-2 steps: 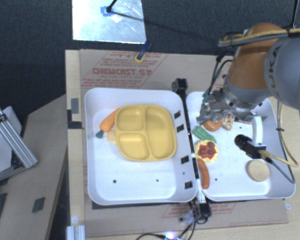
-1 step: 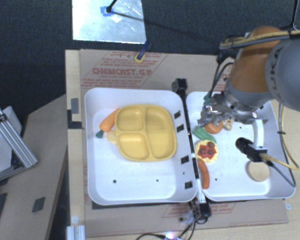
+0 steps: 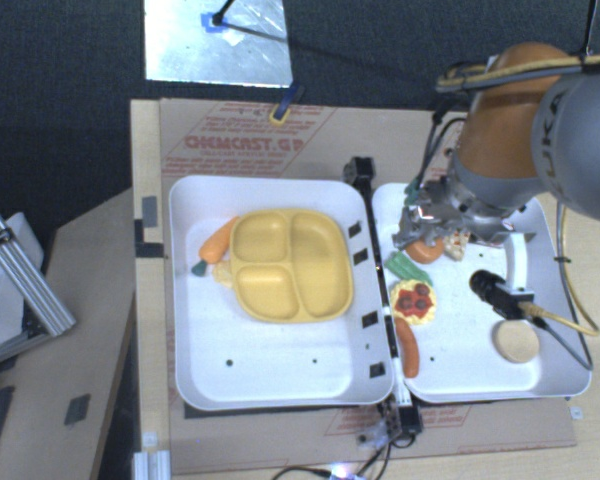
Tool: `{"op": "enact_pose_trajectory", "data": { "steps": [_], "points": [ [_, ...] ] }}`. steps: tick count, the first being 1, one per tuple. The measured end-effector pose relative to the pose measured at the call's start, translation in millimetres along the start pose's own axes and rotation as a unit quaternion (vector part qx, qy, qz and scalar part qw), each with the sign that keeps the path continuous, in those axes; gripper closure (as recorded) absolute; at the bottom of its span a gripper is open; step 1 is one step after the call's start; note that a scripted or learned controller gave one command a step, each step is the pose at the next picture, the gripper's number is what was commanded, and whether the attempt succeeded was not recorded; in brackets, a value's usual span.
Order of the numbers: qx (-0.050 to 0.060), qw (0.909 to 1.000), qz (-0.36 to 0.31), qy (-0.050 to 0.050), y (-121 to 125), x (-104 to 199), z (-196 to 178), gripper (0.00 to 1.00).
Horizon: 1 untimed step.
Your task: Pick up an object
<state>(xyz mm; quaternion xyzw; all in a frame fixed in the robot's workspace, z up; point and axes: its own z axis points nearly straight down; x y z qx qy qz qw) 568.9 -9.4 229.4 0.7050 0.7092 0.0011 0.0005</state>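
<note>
Looking down from above, the grey arm's metal claw [image 3: 432, 230] is hanging low over the right white bin [image 3: 550, 373]. It is sitting right on top of a small orange-red toy food piece [image 3: 425, 251]. I cannot tell how far open the claw is, or if it is gripping anything.

The toy is probably light, hard plastic, smooth and a bit slippery. I think squeezing its round middle would work best.

The claw is covering most of the toy, so its shape is hard to make out. A green toy pepper [image 3: 408, 268] is lying just beside it, close enough to get bumped. The pale bit by the claw is too blurry to name.
</note>
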Motion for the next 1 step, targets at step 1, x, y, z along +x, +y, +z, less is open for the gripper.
{"op": "enact_pose_trajectory", "data": {
  "steps": [1],
  "points": [
    [0.0,1.0,0.003,-0.001,10.4,-15.9,6.5,1.0]
  ]
}}
